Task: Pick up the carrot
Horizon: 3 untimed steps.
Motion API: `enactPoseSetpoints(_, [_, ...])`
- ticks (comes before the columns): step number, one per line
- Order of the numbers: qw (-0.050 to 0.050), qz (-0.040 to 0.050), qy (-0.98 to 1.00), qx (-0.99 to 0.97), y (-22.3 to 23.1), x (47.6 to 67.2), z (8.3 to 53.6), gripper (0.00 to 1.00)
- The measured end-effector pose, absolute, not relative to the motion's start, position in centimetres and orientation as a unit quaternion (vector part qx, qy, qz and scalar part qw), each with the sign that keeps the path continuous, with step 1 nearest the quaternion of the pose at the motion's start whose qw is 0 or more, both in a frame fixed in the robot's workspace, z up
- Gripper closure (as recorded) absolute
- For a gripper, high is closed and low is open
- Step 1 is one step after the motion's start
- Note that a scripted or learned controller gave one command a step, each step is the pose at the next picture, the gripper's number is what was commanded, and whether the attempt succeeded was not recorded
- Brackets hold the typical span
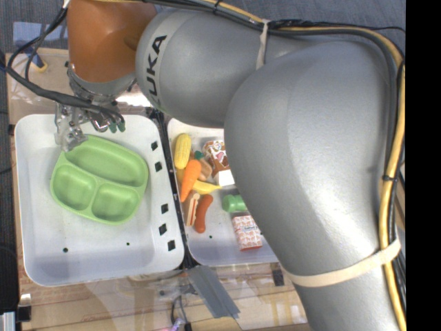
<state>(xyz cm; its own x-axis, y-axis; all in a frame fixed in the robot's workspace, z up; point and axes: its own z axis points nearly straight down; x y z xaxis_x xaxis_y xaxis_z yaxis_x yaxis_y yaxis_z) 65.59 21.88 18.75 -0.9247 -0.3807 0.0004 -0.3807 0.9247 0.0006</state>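
Observation:
The orange carrot (189,178) lies in the right bin (220,255) near its left wall, just below a yellow corn cob (182,149). My gripper (71,131) hangs over the left bin (34,205) at its far left corner, by the upper left rim of a green divided plate (100,178). It is well left of the carrot, with the wall between the bins in between. Nothing shows in the gripper. The grey arm covers much of the right bin.
Beside the carrot lie a yellow piece (204,186), a reddish sausage (201,214), a green block (233,203), a red packet (247,232) and a printed box (215,152). Black clips (164,209) line the divider.

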Motion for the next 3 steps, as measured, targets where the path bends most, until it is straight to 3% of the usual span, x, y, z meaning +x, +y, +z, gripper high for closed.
enactPoseSetpoints(1, [-0.006, 0.0006, -0.974, 0.228, 18.2, 65.8, 30.9, 1.00])
enactPoseSetpoints(2, [0.002, 0.0002, -0.990, 0.142, 22.0, 57.3, 26.4, 1.00])
enactPoseSetpoints(3, [0.004, -0.0006, -0.908, 0.419, 14.4, 53.6, 16.0, 1.00])
